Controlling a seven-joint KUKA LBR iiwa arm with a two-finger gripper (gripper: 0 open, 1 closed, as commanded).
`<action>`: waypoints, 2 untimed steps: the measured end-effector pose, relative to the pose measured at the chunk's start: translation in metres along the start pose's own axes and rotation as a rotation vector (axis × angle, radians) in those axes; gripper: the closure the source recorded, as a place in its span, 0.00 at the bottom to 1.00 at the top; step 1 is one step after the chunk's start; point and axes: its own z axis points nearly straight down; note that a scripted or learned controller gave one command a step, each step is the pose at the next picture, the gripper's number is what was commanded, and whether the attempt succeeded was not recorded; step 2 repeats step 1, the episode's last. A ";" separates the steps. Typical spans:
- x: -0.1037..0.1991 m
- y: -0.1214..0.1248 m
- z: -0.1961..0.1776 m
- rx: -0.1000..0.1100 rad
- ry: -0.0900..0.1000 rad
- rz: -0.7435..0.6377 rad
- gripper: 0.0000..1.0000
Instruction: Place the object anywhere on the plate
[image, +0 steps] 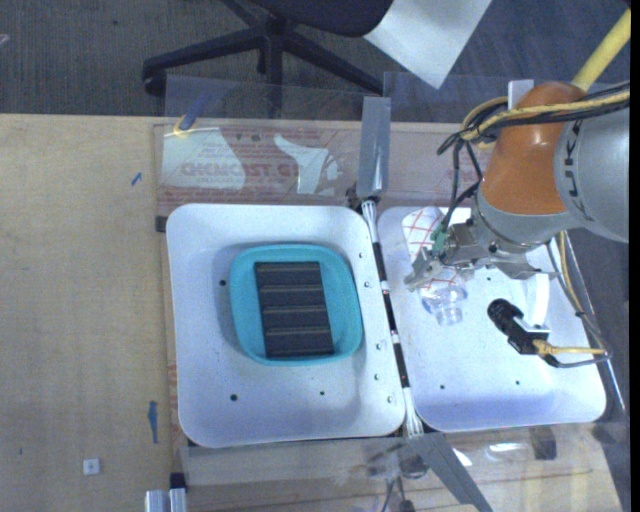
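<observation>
Pale wood table (70, 300) carries two white bins. Well left of the claw (432, 268), the left bin (200, 400) holds a teal plate (345, 300) with a dark ribbed block (292, 308) on it. Over the right bin (500, 390), the claw hovers just above a clear, glassy object (445, 300); whether its jaws are apart cannot be told. Judged risk: the slick transparent piece slips free, or clips the bin walls in transit.

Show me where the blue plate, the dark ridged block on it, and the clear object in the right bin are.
blue plate (243, 300), camera view, on its left rim.
dark ridged block (293, 308), camera view, on its middle.
clear object (445, 301), camera view, on its see-through body below the gripper.
</observation>
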 end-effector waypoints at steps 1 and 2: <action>0.000 0.000 -0.001 -0.001 0.000 0.000 0.00; 0.000 0.000 -0.001 -0.001 0.000 0.000 0.00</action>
